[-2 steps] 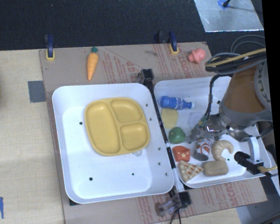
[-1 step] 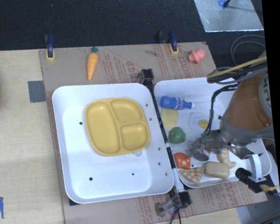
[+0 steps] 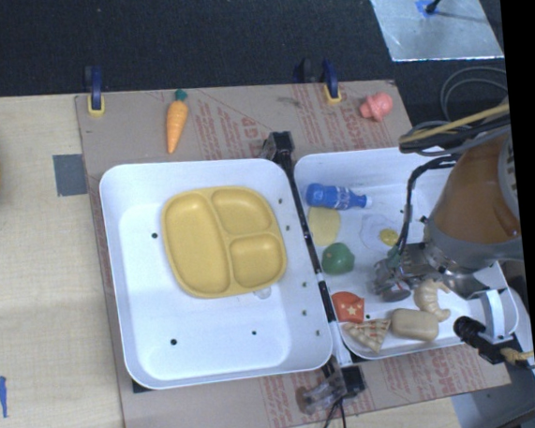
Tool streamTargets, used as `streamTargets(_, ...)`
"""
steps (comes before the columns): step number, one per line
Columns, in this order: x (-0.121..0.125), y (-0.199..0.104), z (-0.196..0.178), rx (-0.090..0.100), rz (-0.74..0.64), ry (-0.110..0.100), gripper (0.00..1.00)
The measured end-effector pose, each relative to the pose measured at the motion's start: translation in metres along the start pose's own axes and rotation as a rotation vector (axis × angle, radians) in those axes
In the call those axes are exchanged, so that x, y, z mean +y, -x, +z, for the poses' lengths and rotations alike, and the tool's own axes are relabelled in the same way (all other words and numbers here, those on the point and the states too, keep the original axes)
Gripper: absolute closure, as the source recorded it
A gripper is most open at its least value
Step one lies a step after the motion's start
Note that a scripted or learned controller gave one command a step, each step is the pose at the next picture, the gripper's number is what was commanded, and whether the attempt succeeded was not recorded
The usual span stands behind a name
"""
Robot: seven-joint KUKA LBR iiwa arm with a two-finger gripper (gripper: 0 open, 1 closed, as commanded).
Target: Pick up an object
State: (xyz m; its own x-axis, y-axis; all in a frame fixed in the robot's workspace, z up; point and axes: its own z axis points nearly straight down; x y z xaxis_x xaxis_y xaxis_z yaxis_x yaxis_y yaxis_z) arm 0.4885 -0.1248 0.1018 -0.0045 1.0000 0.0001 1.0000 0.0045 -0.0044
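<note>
The right bin (image 3: pixel 356 159) holds several small toys: a blue bottle (image 3: pixel 333 195), a pale yellow piece (image 3: pixel 324 224), a green ball (image 3: pixel 337 258), a red piece with a star (image 3: pixel 349 306), a tan wedge (image 3: pixel 369 334) and a beige loaf (image 3: pixel 414 324). A small yellow item (image 3: pixel 388 237) lies near the bin's middle. My gripper (image 3: pixel 393 278) is low inside this bin, right of the green ball and just above the beige loaf. A cream curved toy (image 3: pixel 432 294) lies right beside it. Nothing is visibly lifted.
The left bin (image 3: pixel 149 351) carries a yellow divided plate (image 3: pixel 223 239). An orange carrot (image 3: pixel 176 120) and a pink toy (image 3: pixel 377 106) lie on the board behind the bins. The arm's orange-brown body (image 3: pixel 478 202) covers the right bin's right side.
</note>
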Motion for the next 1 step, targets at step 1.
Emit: streamTargets(1,0.0908,-0.0632,-0.0968,0.000,-0.009,0.017,1.00)
